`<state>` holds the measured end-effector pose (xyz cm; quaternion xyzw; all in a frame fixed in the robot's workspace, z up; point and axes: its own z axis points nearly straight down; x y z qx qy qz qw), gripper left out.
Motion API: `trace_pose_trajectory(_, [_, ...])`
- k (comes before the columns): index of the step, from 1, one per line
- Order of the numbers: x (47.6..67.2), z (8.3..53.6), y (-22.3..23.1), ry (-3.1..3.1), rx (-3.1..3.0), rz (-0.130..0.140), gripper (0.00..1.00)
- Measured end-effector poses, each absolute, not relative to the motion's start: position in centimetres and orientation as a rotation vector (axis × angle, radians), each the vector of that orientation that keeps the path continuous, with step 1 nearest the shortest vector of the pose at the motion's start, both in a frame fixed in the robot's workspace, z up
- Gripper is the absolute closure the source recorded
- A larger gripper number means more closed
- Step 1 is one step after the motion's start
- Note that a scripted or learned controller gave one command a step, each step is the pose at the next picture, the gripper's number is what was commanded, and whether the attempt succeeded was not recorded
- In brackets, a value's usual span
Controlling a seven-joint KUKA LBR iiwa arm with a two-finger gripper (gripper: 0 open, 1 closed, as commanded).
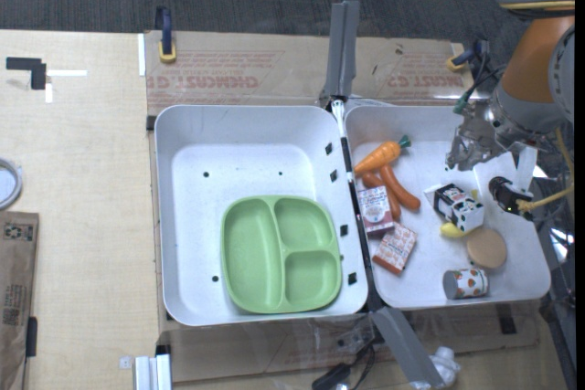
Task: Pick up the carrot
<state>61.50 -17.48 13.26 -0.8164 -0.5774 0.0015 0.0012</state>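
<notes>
The carrot (pixel 377 157), orange with a green top, lies at the back left of the right bin (pixel 416 292), its tip against the divider. A reddish sausage (pixel 399 186) lies just in front of it. My gripper (pixel 462 154) hangs over the right bin's back right part, well to the right of the carrot, with nothing seen between its fingers.
The left bin (pixel 183 196) holds a green divided plate (pixel 281 253). The right bin also holds two small red-and-white packets (pixel 375 205) (pixel 395 249), a black-and-white carton (pixel 460 205), a yellow piece (pixel 452 230), a tan disc (pixel 485 247) and a small can (pixel 466 282).
</notes>
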Motion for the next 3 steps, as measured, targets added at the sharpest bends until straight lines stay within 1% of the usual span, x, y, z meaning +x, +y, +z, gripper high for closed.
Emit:
trace_pose_trajectory(1, [57.8,15.6,-19.7,-1.572,-2.717,0.005,0.00])
trace_pose_trajectory(2, [59.6,12.0,-12.4,-1.845,-2.539,0.006,0.00])
trace_pose_trajectory(3, [65.9,9.2,-9.6,-2.026,-2.403,0.003,0.00])
